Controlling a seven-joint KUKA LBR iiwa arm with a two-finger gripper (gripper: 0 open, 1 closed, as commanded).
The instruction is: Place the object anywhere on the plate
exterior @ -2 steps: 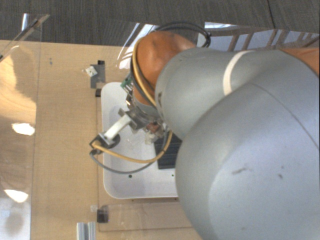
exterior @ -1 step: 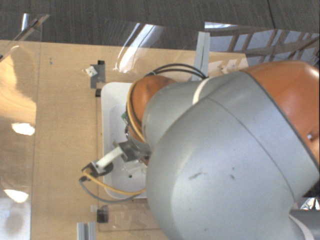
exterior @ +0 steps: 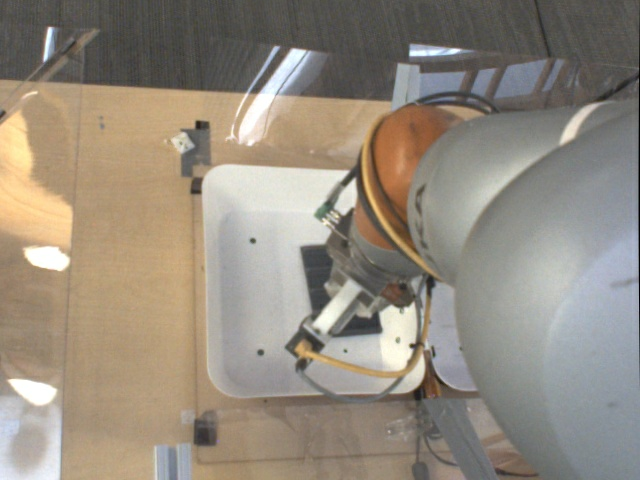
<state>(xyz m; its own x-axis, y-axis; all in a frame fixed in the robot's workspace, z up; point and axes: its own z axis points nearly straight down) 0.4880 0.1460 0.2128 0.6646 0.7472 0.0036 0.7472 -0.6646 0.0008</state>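
Our gripper [exterior: 366, 286] hangs over the dark slab [exterior: 314, 266] in the bin [exterior: 225, 268]; its grip we cannot tell. Placing seems near; next, descend squarely.

Robotics lab cell. Here's what shows it:
- Industrial grey arm [exterior: 540, 268] with an orange band [exterior: 395, 158] reaches in over a pale wooden bench [exterior: 120, 298].
- A shallow white bin [exterior: 230, 268] is fixed on the bench. One black bracket [exterior: 198, 150] sits at its far-left corner, and a second one [exterior: 205, 430] is just off its near-left corner.
- Clear plastic guard panels [exterior: 270, 88] stand along the bench's far edge and left side, with glare patches on them.
- A short metal profile [exterior: 170, 460] is at the bench's near edge.
- Dark ribbed carpet [exterior: 250, 8] lies past the far edge, so an indoor, office-type floor.

It reads as a purpose-built test rig.
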